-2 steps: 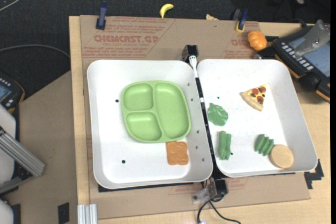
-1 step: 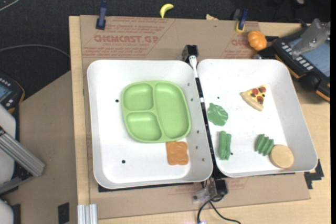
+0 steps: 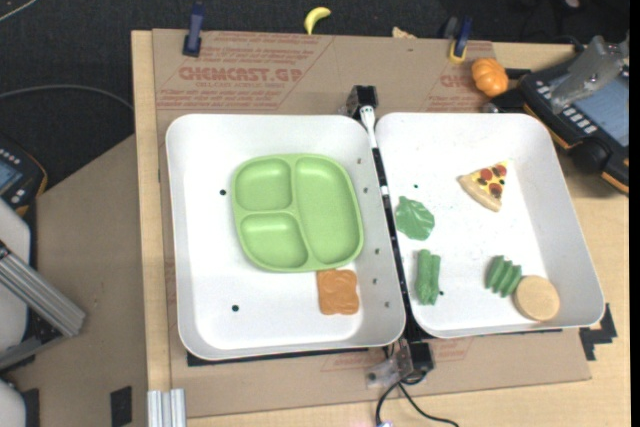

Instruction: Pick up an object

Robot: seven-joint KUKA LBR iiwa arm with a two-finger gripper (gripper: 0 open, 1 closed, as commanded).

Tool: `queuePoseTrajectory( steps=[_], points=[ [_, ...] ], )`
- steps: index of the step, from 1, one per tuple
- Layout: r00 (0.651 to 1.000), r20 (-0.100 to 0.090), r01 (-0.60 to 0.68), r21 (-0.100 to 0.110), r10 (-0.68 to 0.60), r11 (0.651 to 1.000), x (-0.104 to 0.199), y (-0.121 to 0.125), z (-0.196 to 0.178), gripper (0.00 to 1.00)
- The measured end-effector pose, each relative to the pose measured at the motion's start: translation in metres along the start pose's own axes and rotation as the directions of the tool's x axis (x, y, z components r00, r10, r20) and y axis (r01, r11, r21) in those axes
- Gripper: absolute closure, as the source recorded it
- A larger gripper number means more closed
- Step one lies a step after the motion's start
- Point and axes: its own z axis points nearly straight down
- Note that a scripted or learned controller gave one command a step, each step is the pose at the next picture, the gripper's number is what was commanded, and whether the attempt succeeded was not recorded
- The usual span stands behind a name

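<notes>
Orange and flat, a waffle-like piece lies nearest, touching the green plate at its near edge in the left bin; it is one candidate for the pick. Right of the green plate, in the right bin, lie a green leaf and a green pod. Farther right are a ridged green piece, touching a tan disc, and a pizza slice set apart. How the fingers stand cannot be told.

Likely risks: the orange piece is thin and pressed against the plate's rim, so a grasp could slide off or nudge the plate. The ridged piece and disc could be caught together or pushed against the bin wall.
</notes>
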Motion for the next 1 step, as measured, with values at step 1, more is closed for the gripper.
queuePoseTrajectory(
  steps=[1],
  points=[
    [1.0,-0.002,0.007,0.002,-0.007,1.0,0.0649,-0.0002,-0.0001,0.0]
  ],
)
